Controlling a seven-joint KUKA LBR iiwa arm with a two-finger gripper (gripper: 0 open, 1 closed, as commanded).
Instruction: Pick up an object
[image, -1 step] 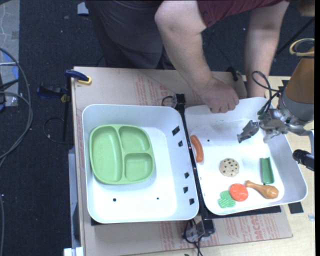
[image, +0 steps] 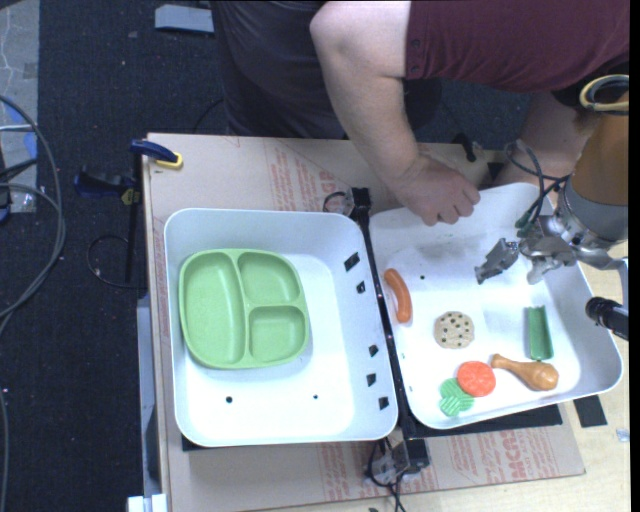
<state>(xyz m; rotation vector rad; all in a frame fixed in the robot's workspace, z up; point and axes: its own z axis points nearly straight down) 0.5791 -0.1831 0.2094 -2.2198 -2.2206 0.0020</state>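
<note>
While reaching in from the right, I am hanging my arm (image: 600, 170) over the far right part of the right bin (image: 600, 375), grey with the orange band showing near the picture's edge. A person's forearm (image: 365, 90) in a maroon sleeve is coming down from the far side, and the hand (image: 435, 195) is resting curled at the far rim of that same bin, left of me.

On the bench (image: 250, 175), the left bin (image: 340, 400) is holding a green tray (image: 243, 308) with three compartments, lying flat toward its left half.

In the right bin the food toys are lying in the near half, all apart from me. A drumstick (image: 525, 372) is lying near the right corner, with a green stick (image: 538, 332) just beyond it. A sausage (image: 399, 296) is lying along the left wall. A red tomato slice (image: 476, 379) is touching a small green ridged piece (image: 456, 402) at its near left. A cookie (image: 454, 329) is sitting between the sausage and the green stick.

My gripper (image: 497, 262) is pointing left over bare bin floor, far of the cookie and near the hand. My jaws are standing slightly apart with nothing between them.
</note>
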